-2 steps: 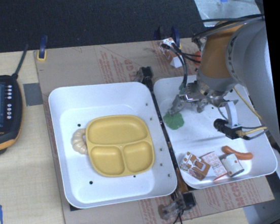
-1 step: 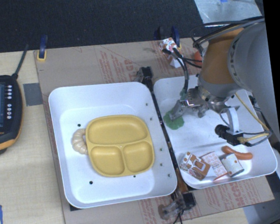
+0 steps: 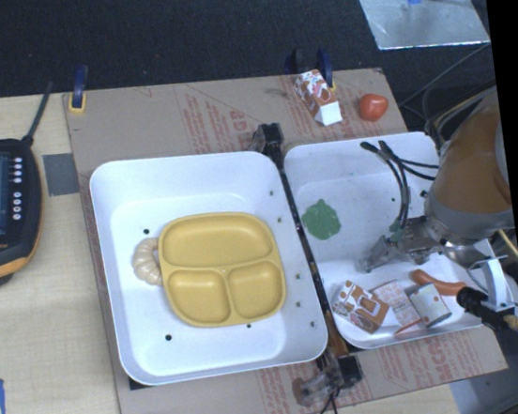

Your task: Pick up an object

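1. The gripper (image 3: 376, 257) sits low inside the right bin (image 3: 348, 166), near its middle, at the end of the grey arm (image 3: 469, 183) entering from the right. Whether it is open or closed cannot be determined, and nothing is visible in its grasp.
2. A green object (image 3: 321, 220) lies on the right bin floor, up and to the left of the gripper and apart from it.
3. Small packaged items (image 3: 360, 304) and an orange piece (image 3: 437, 280) lie along the near edge of the right bin, below the gripper.
4. The left bin (image 3: 125, 266) holds a yellow divided tray (image 3: 220, 267), with a pale rounded object (image 3: 145, 261) touching its left edge.
5. On the bench beyond the bins: a small carton (image 3: 317, 95) and a red ball (image 3: 373, 106).
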